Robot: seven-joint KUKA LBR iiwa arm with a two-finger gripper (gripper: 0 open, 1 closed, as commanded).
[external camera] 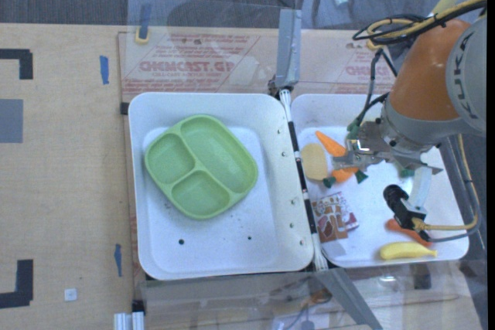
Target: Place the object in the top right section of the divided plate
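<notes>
- Carrot (330,143) in right bin (448,243), upper-left part, lying flat.
- Long axis on a diagonal: thin tip toward upper left, thicker end toward lower right, next to gripper (357,154).
- Closest obj to gripper; can't be sure it is the obj meant.
- Gripper low over same bin, just right of carrot, arm reaching in from right. Grip state: can't tell, tips lost among metal parts under wrist. Whether holding anything: can't tell either.
- Divided plate (201,166), green, in left bin (147,243), well apart from carrot. Biggest section at upper right, 2 smaller at left & bottom.
- Between carrot & plate: adjoining bin walls (290,158), plus beige round thing (313,162) just left of carrot, below its tip.
- Second orange piece (341,175) just below carrot, green bit at its left end.
- Printed packet (334,216) lower down, near bin's left wall.
- Banana (406,251) at bin's bottom edge, approx level; third orange piece (401,226) just above it, partly hidden.
- Count: 2 bins, 1 plate w/ 3 sections, 3 orange pieces incl. carrot, 1 beige thing, 1 packet, 1 banana.
</notes>
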